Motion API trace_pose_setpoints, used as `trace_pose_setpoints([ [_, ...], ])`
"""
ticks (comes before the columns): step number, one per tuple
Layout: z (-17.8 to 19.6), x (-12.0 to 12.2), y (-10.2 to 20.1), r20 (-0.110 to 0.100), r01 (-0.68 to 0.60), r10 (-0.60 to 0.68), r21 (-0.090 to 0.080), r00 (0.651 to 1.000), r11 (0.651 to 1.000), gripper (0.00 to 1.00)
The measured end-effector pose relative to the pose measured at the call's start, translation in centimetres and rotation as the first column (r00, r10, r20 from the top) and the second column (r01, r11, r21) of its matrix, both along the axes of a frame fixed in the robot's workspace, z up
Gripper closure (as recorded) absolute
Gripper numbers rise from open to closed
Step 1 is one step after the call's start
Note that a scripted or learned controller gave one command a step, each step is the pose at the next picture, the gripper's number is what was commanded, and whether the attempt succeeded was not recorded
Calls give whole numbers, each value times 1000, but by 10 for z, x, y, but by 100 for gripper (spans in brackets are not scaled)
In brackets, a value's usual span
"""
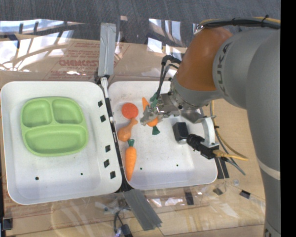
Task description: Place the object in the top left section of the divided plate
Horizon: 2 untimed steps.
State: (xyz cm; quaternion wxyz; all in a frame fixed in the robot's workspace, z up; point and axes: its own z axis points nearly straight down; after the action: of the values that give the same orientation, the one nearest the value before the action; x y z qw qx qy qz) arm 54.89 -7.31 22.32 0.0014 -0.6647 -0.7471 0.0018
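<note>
- Lettering you can read: "KUKA" runs along the grey arm [246,48] beside its orange band; faint red print on the cardboard [79,58] behind the bins is too washed out to make out.
- You see the gripper [154,113] low over the right bin [187,174], with a small carrot [153,125] at its fingertips; its orange body is mostly hidden and its green top points toward the near edge, so the long axis runs roughly far-to-near.
- You cannot tell from here how wide the jaws stand, or whether they truly pinch that carrot.
- Count in the right bin: two clear carrots, the second [130,163] lying near the divider, green top pointing away; an orange sliver [145,103]; one tomato [129,110]; one pale orange gourd [126,131].
- Left bin [54,189]: one green divided plate [54,126], three sections.
</note>
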Motion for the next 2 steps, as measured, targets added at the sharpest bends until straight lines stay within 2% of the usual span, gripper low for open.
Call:
trace_pose_setpoints([
  [1,-29,-25,15,-6,14,-14,0,1000,1000,100],
  [2,119,83,-8,2,-121,121,0,993,993,100],
])
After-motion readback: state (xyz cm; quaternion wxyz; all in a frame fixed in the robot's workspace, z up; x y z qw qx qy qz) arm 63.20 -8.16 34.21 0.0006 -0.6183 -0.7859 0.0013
